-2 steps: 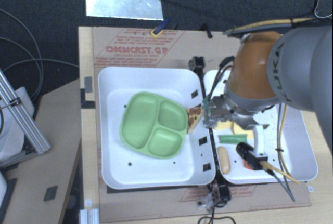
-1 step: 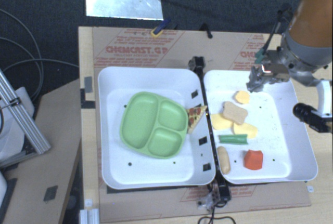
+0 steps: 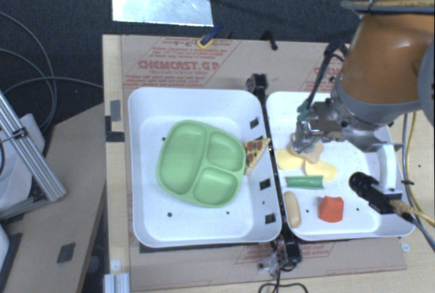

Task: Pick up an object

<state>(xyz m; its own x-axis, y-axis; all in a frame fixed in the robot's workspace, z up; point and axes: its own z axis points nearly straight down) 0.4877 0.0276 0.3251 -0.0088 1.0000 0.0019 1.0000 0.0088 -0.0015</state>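
Gripper (image 3: 307, 143) hung low in right bin (image 3: 380, 229), near its left wall, just above yellow pieces (image 3: 302, 164); can't tell if claw was open or shut, or holding anything. Green stick (image 3: 304, 181), tan roll (image 3: 292, 209), red block (image 3: 332, 209) lay nearby. Left bin (image 3: 146, 230) held green divided plate (image 3: 202, 162), pizza slice (image 3: 256, 151) w/ open floor at its edges.

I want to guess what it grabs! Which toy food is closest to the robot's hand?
The pale yellow piece, lying right below the gripper in the right bin. The green bean, tan bread and red piece lie further toward the front.
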